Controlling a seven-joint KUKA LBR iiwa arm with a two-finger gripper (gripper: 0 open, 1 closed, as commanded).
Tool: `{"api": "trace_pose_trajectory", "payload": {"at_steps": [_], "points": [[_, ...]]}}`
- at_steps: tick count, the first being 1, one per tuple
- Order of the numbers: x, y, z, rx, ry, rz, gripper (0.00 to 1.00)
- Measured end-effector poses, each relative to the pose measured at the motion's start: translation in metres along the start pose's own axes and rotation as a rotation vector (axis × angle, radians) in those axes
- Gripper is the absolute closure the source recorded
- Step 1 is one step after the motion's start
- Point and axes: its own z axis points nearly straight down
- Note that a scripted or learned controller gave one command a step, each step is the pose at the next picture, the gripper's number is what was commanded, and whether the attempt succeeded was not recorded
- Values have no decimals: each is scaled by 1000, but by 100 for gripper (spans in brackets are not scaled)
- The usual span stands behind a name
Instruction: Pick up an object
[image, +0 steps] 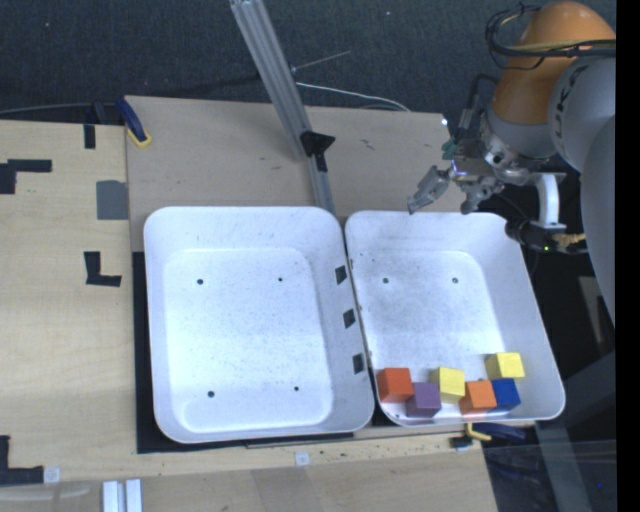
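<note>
Not yet picked: claw (440, 193) spread and bare above right bin's (520, 270) far rim, well apart from blocks (450, 388).

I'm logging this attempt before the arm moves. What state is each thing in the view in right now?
tool: open, nothing between its fingers, raised at the far rim of the right bin.
right bin: holds all the blocks, clustered along its near edge.
orange blocks: two, resting in the bin.
yellow blocks: two, resting in the bin.
purple block: resting, touching its neighbours.
blue block: resting beside an orange one.
left bin: flat on the bench.
</note>
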Motion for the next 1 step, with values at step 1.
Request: {"api": "trace_pose_trajectory", "payload": {"at_steps": [1], "points": [[39,-9,9,1,1,-1,0]]}}
